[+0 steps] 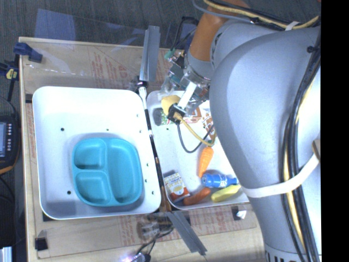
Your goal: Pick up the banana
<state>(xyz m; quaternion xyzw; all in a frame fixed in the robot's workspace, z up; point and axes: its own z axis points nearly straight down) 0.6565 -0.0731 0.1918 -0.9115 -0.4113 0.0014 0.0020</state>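
Note:
A yellow banana (225, 193) lies at the near end of the right bin (158, 125), beside a blue bottle (217, 179). My gripper (172, 94) is down at the far left corner of that bin, well away from the banana. A pale yellow object (168, 100) sits right under the gripper; I cannot tell what it is or whether it is held. The big grey arm hides the right side of the bin.
An orange carrot (205, 159), a red-orange item (195, 197) and a small carton (175, 183) lie near the banana. The left bin (49, 108) holds a blue divided plate (107, 171). A metal bar (149, 53) stands between the bins at the far edge.

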